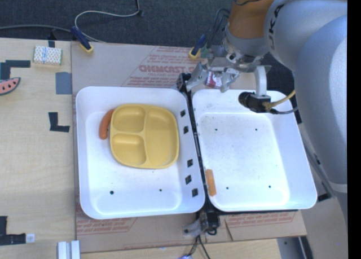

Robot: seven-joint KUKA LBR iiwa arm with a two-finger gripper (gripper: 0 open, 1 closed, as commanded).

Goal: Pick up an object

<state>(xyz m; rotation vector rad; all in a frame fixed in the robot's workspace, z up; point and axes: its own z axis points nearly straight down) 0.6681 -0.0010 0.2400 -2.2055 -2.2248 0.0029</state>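
My gripper hangs over the far left corner of the right bin, close to the wall between the two bins. A small pink and white thing shows right at its tip; whether it is held is unclear. A small orange piece lies in the right bin against its left wall, near the front. The left bin holds a yellow divided plate. An orange sausage-shaped piece lies along the plate's left side.
A black fitting with a cable hangs from the arm over the right bin's far edge. On the bench at the left lie a patterned sponge and a watermelon-slice toy. A blue and yellow clamp sits behind the left bin.
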